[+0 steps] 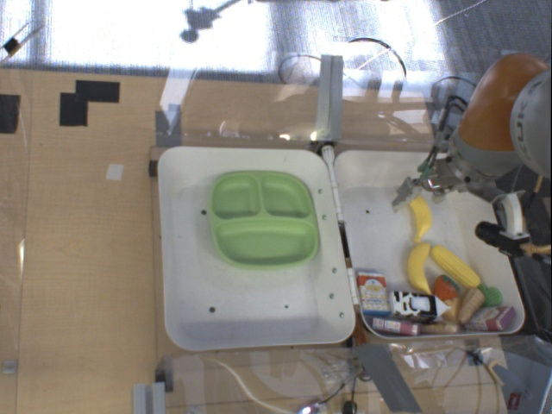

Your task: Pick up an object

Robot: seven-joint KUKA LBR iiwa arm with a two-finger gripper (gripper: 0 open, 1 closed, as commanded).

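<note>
My gripper (417, 188) hangs over the upper part of the right bin (371, 184), its fingers spread open with nothing between them. Just below it lies a small yellow banana (421, 220), its upper tip close under the fingertips. A second banana (417, 267) and a yellow corn-like piece (454, 266) lie further toward the front. The grey arm with its orange band (500, 102) comes in from the right.
Along the right bin's front edge lie a small red-and-white box (372, 290), a black-and-white item (414, 303), a pink tube (397, 325), a cone (470, 304) and a green piece (491, 296). The left bin (185, 317) holds a green divided plate (263, 218).
</note>
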